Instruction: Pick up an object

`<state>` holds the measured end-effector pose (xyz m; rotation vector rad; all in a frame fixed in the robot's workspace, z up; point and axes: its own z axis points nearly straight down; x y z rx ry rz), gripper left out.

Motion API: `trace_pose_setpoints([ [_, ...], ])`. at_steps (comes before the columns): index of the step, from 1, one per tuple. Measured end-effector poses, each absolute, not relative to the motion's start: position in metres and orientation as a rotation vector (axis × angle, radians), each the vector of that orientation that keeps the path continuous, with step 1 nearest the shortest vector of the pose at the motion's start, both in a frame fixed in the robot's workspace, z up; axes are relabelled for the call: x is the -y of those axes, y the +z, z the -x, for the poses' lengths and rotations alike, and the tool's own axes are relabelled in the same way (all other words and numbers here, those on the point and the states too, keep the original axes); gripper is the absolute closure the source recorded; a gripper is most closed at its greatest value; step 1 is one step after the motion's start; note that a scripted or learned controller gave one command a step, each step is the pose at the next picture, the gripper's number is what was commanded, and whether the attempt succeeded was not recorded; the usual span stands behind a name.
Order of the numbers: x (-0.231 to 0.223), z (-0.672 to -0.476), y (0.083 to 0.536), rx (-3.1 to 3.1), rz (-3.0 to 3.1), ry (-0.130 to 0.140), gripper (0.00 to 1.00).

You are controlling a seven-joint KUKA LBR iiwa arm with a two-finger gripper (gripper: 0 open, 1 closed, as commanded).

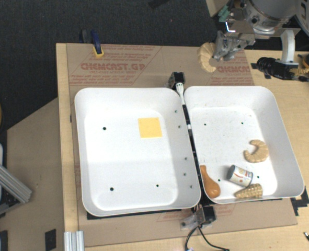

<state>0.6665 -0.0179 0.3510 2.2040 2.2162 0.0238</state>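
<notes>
My gripper (220,54) hangs high above the bench's far edge, beyond the right bin (232,98). A tan ridged pastry-like piece (206,57) sits at its fingertips, and the fingers look shut on it. In the right bin lie a tan croissant (256,150), a small silver can with a red label (240,175) on its side, a tan ridged cone (248,191) and an orange-brown drumstick shape (210,183), all near the front. A flat yellow square (150,127) lies in the left bin (91,140).
The two bins touch along a black centre strip (187,129). A blue and yellow clamp (96,43) stands at the cardboard base's far left corner. A metal frame (5,184) is at the left edge.
</notes>
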Motion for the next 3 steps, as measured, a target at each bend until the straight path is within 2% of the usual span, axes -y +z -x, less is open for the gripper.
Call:
trace_pose_setpoints([
  [1,-0.027,-0.665,0.266,-2.232,-2.222,-0.008,1.00],
  [2,-0.114,-0.657,0.261,-2.236,-2.215,-0.001,1.00],
  [3,-0.151,-0.660,0.301,-2.224,-2.215,0.008,1.00],
])
